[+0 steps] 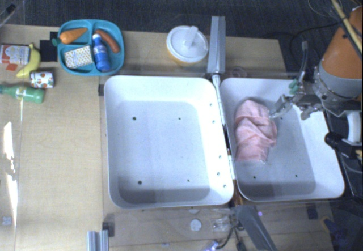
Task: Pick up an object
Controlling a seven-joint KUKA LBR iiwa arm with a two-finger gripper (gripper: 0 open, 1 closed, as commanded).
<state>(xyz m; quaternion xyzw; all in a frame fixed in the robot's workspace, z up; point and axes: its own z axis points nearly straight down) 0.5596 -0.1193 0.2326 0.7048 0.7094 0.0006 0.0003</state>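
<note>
Nearest the camera: front edge of the counter, bare wood, with some clear fittings just below the bins.

Left to right:
- Far left on counter: small toys, a banana, a green bottle, a small can.
- Blue divided tray behind them, toy food in it.
- White lidded cup behind the bins.
- Left bin: nothing in it.
- Right bin: pink cloth, crumpled, lying on the floor on the left side.
- Gripper low at the cloth's upper right edge, just beside or touching it.

Gripper state: can't tell, too small and blurred.

Progress: judging by this, approach done, pick not done. Cloth looks flat in the bin, not lifted. Grasp and lift remain.
</note>
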